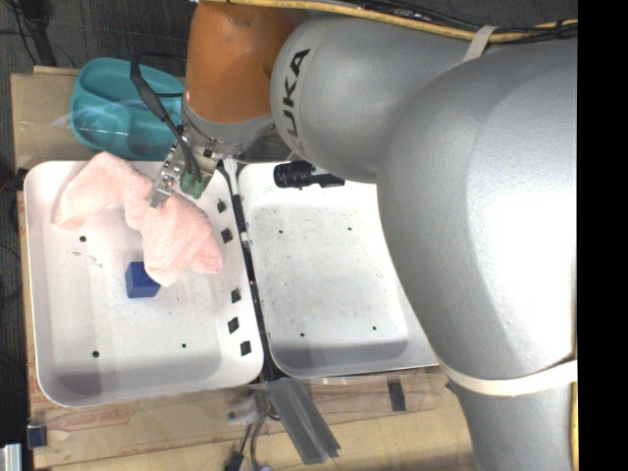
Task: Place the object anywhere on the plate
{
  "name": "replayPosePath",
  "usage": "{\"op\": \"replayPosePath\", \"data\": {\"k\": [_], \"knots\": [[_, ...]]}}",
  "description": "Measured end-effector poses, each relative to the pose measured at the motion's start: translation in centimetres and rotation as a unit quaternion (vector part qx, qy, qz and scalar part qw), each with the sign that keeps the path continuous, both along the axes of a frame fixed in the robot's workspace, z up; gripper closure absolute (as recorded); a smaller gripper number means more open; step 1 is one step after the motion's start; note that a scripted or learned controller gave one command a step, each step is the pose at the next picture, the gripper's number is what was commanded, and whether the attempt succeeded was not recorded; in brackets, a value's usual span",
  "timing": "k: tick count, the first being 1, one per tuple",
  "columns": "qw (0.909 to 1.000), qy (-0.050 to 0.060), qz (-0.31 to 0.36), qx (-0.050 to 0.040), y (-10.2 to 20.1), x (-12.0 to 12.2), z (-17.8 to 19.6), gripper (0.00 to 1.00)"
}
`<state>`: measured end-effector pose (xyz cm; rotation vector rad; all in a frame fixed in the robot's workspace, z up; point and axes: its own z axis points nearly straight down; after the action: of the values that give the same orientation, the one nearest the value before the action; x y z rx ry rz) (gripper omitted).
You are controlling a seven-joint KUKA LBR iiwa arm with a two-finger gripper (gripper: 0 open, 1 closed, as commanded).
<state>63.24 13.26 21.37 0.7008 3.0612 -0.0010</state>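
Note:
My gripper hangs below the orange wrist band, over the far part of the left bin. It is right above a crumpled pink cloth that spreads across the bin's back half, and its tip seems to touch the cloth. A small blue cube lies on the bin floor just in front of the cloth's lower edge. Teal plastic dishes sit behind the left bin, outside it, at the far left.
The right bin lies beside the left one, partly hidden by the big grey arm that comes in from the right. A dark divider strip runs between the bins.

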Motion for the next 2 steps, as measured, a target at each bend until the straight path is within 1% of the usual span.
{"op": "replayPosePath", "data": {"k": [1,2], "knots": [[0.9999,0.0,-0.014,-0.0002,3.7,1.4,3.9,1.0],[0.9911,0.001,0.133,-0.0002,6.9,-2.0,5.9,1.0]]}}
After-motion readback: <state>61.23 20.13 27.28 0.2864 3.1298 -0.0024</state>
